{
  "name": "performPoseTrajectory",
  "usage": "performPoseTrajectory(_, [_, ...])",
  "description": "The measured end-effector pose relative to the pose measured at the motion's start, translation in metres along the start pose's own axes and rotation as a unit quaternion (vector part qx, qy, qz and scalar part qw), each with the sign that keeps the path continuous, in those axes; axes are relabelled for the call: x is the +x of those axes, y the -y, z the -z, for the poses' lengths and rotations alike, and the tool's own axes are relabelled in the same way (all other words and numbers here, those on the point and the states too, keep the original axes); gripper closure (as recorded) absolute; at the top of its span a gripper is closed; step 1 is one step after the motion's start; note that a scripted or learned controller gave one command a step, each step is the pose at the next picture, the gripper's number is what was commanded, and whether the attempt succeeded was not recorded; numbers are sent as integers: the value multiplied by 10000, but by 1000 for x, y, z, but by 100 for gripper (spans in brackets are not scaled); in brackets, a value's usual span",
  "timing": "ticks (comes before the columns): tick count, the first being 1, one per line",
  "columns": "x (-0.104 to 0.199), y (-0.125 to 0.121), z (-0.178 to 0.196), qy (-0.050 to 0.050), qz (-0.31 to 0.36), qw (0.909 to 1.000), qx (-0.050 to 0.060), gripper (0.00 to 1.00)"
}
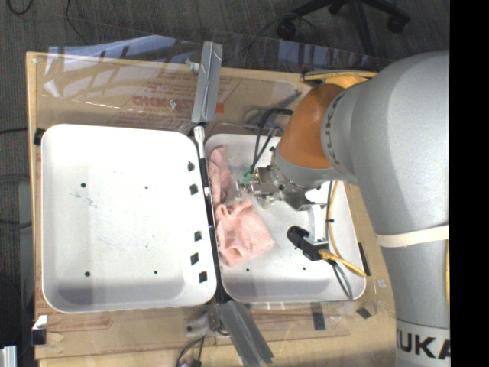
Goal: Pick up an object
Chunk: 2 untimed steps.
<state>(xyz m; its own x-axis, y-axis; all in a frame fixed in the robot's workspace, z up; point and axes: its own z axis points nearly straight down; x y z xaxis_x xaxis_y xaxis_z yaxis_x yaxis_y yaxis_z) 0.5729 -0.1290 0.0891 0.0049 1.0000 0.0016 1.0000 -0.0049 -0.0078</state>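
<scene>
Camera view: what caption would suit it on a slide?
Grey robot arm reaching into the right white bin, its claw beside a crumpled pink cloth.

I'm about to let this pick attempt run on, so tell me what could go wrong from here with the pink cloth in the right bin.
1. The pink cloth lies crumpled against the right bin's left wall, beside the divider. A gripper closing there might catch only a fold, and the cloth could slip out on the lift.
2. Working that near the wall, the gripper may scrape or nudge the bin.
3. The yellow and black cables hang loose over the bin and could snag.
</scene>
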Motion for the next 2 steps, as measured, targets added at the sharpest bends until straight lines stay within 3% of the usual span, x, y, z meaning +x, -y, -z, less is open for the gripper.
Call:
performPoseTrajectory(1, [1, 0, 7, -9, 27, 10000, 30, 100])
performPoseTrajectory(2, [35, -44, 135, 5, 257, 9997, -5, 100])
